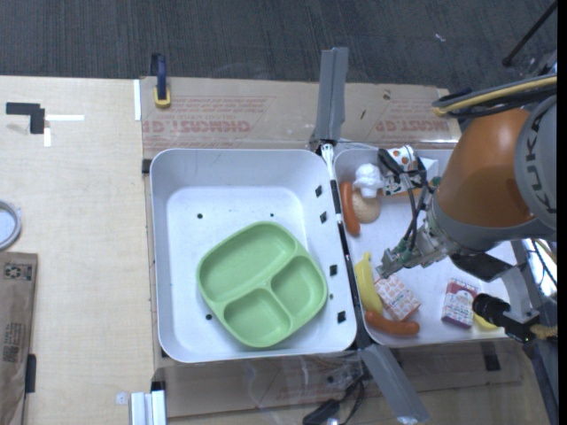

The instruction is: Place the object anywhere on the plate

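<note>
Meanwhile, the grey two-finger gripper (396,259) is hanging over the right white bin's (436,336) left side, above a small patterned carton (397,297) near the yellow banana (366,283). The green three-compartment plastic plate (261,282) is lying in the left white bin (173,242). Crowded neighbours risk a mis-grab.

Bench (80,237), pale wood: bearing two white bins side by side. Right bin (443,336) lying under the gripper (396,259); left bin (168,264) sitting left of it. Tape roll (7,226) lying far left.
</note>
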Controlling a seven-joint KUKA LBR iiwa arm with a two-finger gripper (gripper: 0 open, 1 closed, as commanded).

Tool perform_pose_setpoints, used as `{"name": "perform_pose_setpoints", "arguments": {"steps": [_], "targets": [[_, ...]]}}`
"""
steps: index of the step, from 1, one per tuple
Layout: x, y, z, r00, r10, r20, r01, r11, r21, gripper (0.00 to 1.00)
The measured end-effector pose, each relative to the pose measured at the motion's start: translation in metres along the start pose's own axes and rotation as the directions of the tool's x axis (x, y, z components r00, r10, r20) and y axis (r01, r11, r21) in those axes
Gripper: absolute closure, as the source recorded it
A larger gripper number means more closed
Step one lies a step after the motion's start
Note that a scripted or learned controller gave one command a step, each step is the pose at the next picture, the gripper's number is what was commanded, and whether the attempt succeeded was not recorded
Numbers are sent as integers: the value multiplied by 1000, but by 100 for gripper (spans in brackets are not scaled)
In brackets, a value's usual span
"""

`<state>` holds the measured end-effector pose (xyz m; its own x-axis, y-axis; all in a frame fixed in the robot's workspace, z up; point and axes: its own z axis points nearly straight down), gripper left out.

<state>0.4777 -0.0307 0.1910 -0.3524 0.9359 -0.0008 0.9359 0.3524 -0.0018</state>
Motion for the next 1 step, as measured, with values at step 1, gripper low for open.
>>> {"name": "perform_pose_setpoints", "arguments": {"steps": [1], "targets": [[-87,4,-4,797,604,1,-604,797,3,100]]}}
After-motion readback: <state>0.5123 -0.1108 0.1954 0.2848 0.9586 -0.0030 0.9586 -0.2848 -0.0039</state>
